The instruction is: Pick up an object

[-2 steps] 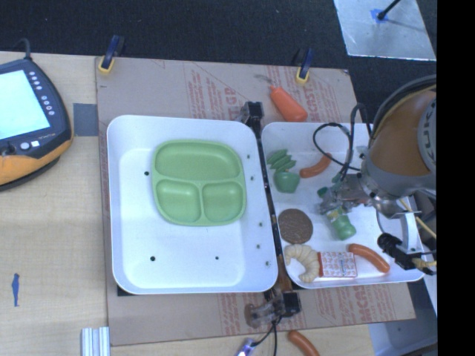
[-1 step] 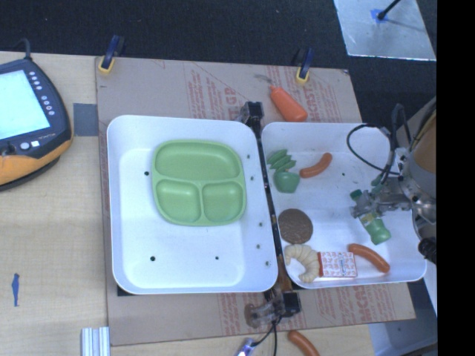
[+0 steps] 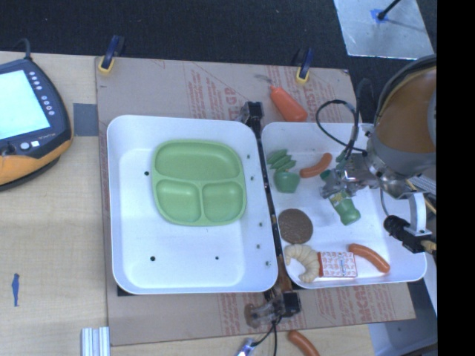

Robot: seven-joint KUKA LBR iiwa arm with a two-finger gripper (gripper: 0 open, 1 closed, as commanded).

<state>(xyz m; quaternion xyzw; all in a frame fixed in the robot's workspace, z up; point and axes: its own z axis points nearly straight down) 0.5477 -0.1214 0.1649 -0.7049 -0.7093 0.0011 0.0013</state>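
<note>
Two shallow white bins sit side by side on the counter (image 3: 52, 228), on a brown cardboard sheet (image 3: 185, 87) held by clips at its far edge.

The left bin (image 3: 126, 265) holds a single thing: a green divided plate (image 3: 199, 182) with three compartments, lying flat toward the far side of the bin.

The right bin (image 3: 404, 273) holds toy food. At its far left lies a green leafy piece (image 3: 282, 170). Just right of that is a small orange sausage (image 3: 316, 165), tilted. Near the middle of the left wall is a round brown patty (image 3: 295, 225). At the near left corner lies a pale croissant (image 3: 300, 260), touching a small red-and-white packet (image 3: 338, 265) on its right. A longer orange sausage (image 3: 369, 256) lies near the bin's near right corner.

The end effector (image 3: 340, 188) reaches in from the right, over the middle of the right bin, and a green bottle-shaped object (image 3: 346, 211) sits directly at its tip. Whether the end effector is apart or closed on that object cannot be told.

Outside the bins, an orange carrot (image 3: 287, 104) lies on the cardboard beyond the right bin. A teach pendant (image 3: 30, 121) rests at the counter's far left.
</note>
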